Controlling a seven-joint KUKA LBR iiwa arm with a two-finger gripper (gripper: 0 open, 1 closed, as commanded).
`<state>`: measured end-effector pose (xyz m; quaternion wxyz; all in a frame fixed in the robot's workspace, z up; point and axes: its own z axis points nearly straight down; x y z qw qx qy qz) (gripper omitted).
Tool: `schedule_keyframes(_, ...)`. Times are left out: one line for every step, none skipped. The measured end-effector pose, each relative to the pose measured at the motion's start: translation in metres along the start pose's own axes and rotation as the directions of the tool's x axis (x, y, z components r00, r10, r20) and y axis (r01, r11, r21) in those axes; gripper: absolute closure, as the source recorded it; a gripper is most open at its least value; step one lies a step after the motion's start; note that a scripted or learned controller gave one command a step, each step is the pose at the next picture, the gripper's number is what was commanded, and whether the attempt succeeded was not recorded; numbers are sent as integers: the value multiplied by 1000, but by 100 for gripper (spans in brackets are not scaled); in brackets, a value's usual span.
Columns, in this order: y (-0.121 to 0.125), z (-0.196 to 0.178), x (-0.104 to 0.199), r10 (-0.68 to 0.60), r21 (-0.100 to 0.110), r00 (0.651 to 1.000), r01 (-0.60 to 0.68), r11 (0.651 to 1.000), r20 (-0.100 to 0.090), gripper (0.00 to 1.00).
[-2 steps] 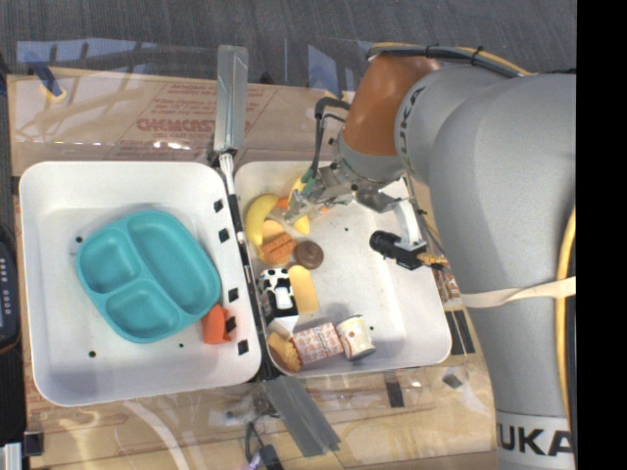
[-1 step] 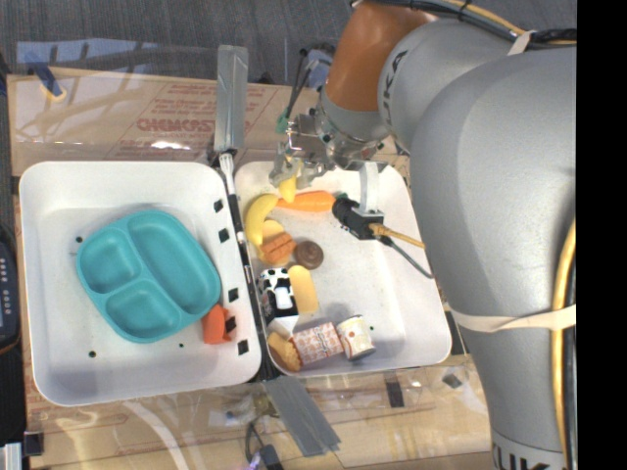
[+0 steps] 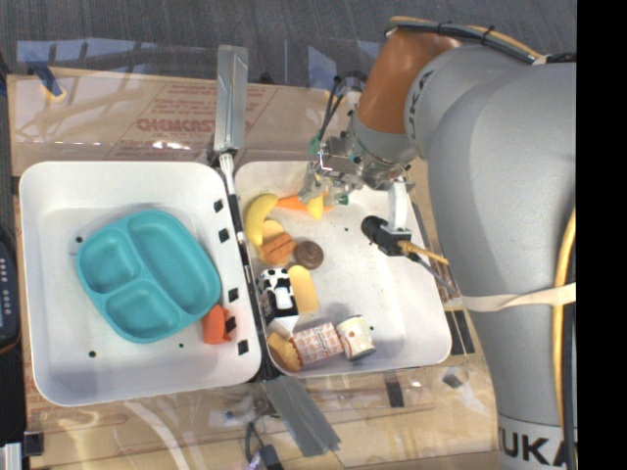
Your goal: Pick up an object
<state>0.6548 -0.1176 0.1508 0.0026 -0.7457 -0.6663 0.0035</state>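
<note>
The camera view looks down on two white bins side by side. The left bin (image 3: 59,360) holds a teal divided plate (image 3: 147,274), and an orange block (image 3: 213,326) sits by the plate's near right corner, close to the wall between the bins. The grey arm (image 3: 490,164) reaches in from the right, and its gripper (image 3: 328,186) hangs over the far end of the right bin (image 3: 411,311). Whether it is spread or closed cannot be made out, and nothing can be seen held in it. Just under it lie a small yellow piece (image 3: 315,207) and an orange wedge (image 3: 291,202), touching each other, with a banana (image 3: 258,218) curving beside them along the left wall. Nearer the camera lie a brown bun (image 3: 277,248), a dark round cookie (image 3: 309,255), a black-and-white patterned toy (image 3: 277,290) and a pale yellow block (image 3: 304,290). At the near edge rest a printed packet (image 3: 315,343) and a small cup (image 3: 356,338).
</note>
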Motion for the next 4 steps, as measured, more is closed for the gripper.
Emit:
schedule_keyframes(0, -56, 16, -48, -12, 999, 48, 999, -2, 100)
schedule_keyframes(-2, -52, 30, -53, -5, 999, 53, 999, -2, 100)
schedule_keyframes(0, 32, 12, -388, -1, 922, 388, 922, -1, 100)
schedule_keyframes(-8, -43, 87, -125, -11, 992, 125, 992, -1, 100)
